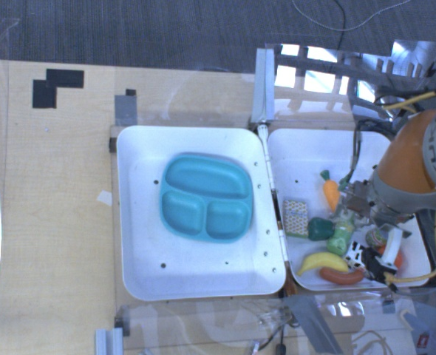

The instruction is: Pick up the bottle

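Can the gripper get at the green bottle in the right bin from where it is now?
Probably yes. The gripper hangs right over the green bottle, nothing lying on top of it. The banana and carrot crowd its sides, though.

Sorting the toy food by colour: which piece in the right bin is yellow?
The banana, curved, near the right bin's front edge. The carrot behind it is orange, and the sausage just in front of it is red.

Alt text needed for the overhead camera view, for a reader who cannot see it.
The robot arm's claw is down in the right bin at a green bottle, among a carrot, banana and sausage. The left bin holds a blue divided tray.
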`<state>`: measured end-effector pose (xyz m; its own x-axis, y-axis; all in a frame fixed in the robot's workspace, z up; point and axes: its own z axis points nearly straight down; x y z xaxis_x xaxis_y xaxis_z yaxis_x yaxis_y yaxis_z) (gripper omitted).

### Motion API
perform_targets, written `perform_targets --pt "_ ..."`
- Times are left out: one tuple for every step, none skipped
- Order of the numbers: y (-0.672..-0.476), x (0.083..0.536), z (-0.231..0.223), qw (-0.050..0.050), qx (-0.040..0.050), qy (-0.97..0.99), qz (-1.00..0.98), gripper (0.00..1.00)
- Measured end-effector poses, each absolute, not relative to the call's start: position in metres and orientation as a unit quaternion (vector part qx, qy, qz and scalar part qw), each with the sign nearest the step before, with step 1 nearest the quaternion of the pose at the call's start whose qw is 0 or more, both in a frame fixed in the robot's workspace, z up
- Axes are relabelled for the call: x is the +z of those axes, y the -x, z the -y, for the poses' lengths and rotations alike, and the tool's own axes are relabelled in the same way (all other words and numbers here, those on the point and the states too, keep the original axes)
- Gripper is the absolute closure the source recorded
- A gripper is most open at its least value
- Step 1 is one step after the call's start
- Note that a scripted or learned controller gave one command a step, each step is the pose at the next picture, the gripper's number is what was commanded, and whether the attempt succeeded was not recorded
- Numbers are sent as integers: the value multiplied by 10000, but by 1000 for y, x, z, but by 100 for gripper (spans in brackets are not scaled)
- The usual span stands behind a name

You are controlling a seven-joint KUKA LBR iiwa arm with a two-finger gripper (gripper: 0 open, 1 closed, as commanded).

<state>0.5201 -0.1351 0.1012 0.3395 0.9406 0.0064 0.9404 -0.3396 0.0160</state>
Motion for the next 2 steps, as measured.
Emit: perform_targets --pt "-567 185 53 5 12 -8661 -4998 100" --pt "-600 224 -8 2 3 -8998 -4364 100"
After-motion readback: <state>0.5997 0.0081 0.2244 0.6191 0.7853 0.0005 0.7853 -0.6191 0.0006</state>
